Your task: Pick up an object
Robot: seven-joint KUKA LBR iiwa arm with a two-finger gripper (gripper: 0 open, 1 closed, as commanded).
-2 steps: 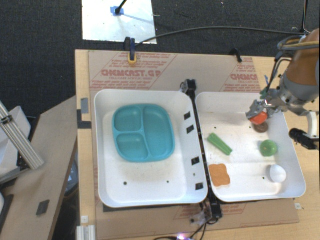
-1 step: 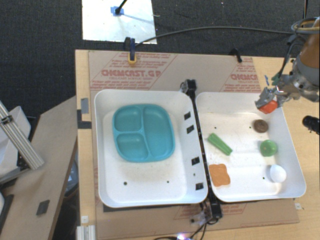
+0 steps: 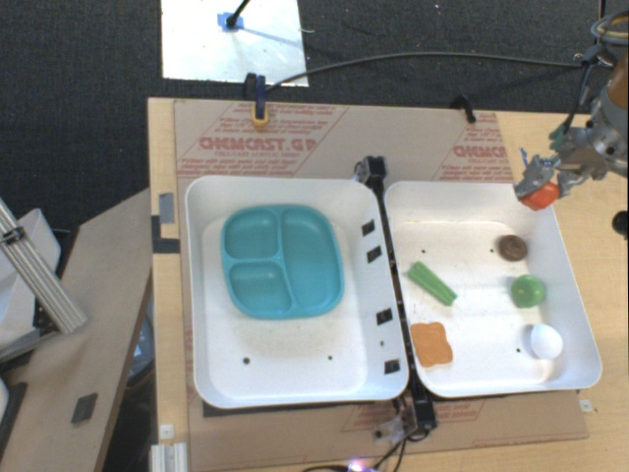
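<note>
My gripper (image 3: 539, 187) hangs over the far right corner of the right bin (image 3: 472, 197), shut on a small orange-red object (image 3: 539, 198) that shows between its fingers. Below it in the right bin lie a brown round piece (image 3: 511, 248), a green ball (image 3: 528, 290), a white egg-like object (image 3: 544, 341), a green stick (image 3: 431, 283) and an orange flat piece (image 3: 430, 344).
The left bin (image 3: 211, 362) holds a teal divided plate (image 3: 282, 261). A black divider with clips (image 3: 385, 264) runs between the bins. A cable (image 3: 413, 59) arcs across the back of the bench. A white sheet (image 3: 231, 26) lies beyond the bench.
</note>
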